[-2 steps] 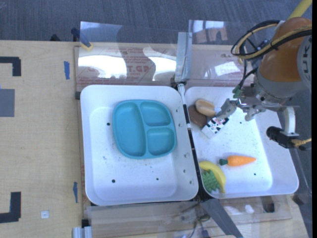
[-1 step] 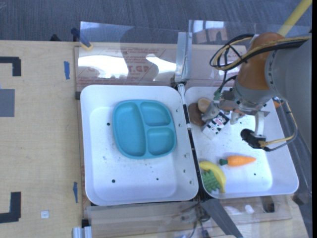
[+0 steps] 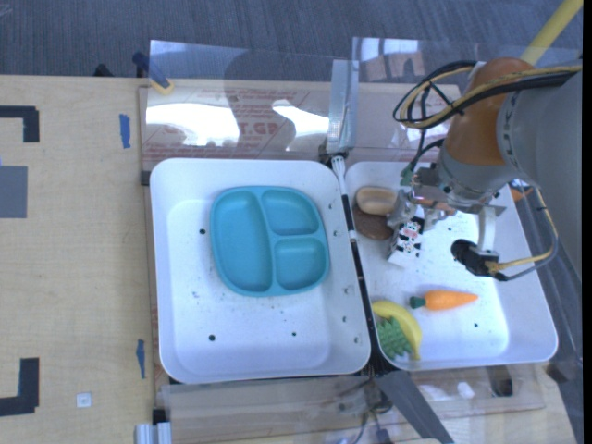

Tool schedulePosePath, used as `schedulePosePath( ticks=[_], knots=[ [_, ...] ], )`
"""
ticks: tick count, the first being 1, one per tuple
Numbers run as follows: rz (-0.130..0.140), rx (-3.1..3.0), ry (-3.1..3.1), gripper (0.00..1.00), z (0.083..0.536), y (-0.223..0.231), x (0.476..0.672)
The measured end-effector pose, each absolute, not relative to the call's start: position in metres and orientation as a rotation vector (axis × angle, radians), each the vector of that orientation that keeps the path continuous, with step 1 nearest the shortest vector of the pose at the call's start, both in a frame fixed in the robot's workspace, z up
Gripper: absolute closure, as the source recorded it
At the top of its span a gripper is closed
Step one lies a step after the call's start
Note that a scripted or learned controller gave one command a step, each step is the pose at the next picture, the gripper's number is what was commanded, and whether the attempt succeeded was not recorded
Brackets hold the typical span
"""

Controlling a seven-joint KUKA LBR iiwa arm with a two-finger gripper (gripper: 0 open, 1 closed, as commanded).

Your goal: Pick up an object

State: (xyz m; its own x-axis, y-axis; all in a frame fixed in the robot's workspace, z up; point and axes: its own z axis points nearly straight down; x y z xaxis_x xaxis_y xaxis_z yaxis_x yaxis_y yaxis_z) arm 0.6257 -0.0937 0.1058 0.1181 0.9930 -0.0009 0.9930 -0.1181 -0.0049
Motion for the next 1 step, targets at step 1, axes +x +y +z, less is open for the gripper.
schedulePosePath(
  ticks=[1],
  knots=[
    [-0.01, -2.352, -2.088, 1.0, 0.2404, -0.0314, 0.6056]
  ],
)
